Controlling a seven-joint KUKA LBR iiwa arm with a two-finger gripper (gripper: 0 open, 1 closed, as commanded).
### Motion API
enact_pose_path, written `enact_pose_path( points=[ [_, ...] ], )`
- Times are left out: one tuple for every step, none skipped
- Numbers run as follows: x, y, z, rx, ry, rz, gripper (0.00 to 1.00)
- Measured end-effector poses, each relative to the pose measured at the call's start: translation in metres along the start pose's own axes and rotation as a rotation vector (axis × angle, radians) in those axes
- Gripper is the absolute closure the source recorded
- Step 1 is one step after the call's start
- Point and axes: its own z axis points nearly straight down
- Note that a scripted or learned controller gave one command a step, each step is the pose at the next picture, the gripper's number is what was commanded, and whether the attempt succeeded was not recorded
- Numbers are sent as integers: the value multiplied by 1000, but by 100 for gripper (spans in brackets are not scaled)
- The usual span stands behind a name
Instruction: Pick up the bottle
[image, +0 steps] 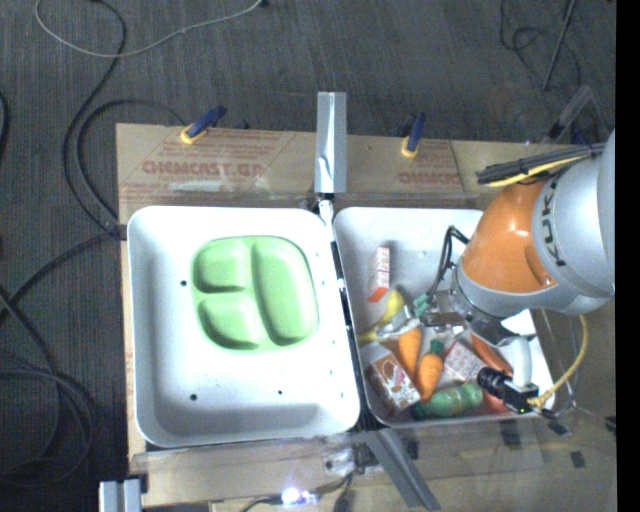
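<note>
Dark carpet surrounds the bench (140, 150); whether the claw (440, 318) is clenched I cannot tell, and crowding carrots (428, 372) risk it missing the bottle (392, 308).

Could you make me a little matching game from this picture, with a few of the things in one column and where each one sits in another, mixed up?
Things:
1. green divided plate
2. carrot
3. green bottle
4. orange band of the arm

Places:
A. lying along the near edge of the right bin
B. in the left bin
C. above the right bin, hanging over the clutter
D. among the clutter in the right bin, just above the bottle in the picture

Pairs: 1-B, 2-D, 3-A, 4-C
</note>
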Motion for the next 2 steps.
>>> enact_pose_path(
  points=[
    [-14,85,6,-9,-2,-42,0],
    [-14,85,6,-9,-2,-42,0]
  ],
)
